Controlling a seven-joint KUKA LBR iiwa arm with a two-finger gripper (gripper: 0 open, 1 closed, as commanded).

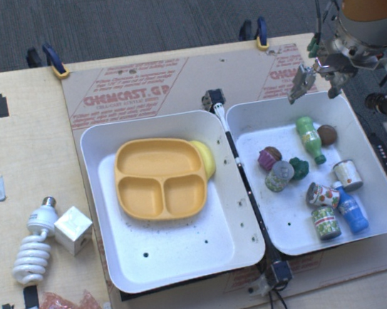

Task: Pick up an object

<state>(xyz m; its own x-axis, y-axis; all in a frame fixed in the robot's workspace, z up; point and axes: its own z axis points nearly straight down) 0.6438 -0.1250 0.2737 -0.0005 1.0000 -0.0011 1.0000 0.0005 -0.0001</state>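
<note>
Nearest the lower edge of the frame, in the right-hand bin [383, 219], we have the tightest cluster: a blue bottle [353, 213] lying against a printed can [326, 224], with a second small patterned can [323, 195] touching both from above. Picking here would ask us to wedge a finger between neighbours, so we judge it a poor first choice.

A little higher sits a grey-banded can [347, 175] near the right wall, then a round greyish lid-like piece [279, 176] pressed against a dark green lump [299, 167] and a maroon ball [269, 156]. Higher again, the green bottle [310, 140] lies lengthwise with a brown ball [327, 135] just beside its neck.

The left bin [124, 268] holds a yellow divided tray [161, 179], too broad for two fingers (we leave it alone).

At the upper right of the frame the gripper [313, 85] hovers over the bin's far rim, its two fingers spread apart with nothing between them.

For a good grasp we would favour the green bottle: it has clear floor on its left flank. We should turn the wrist so the fingers straddle its body crosswise, away from the brown ball, descend straight, and close only once both fingers are below its widest line. The risk, as we see it, is the bottle rolling.
</note>
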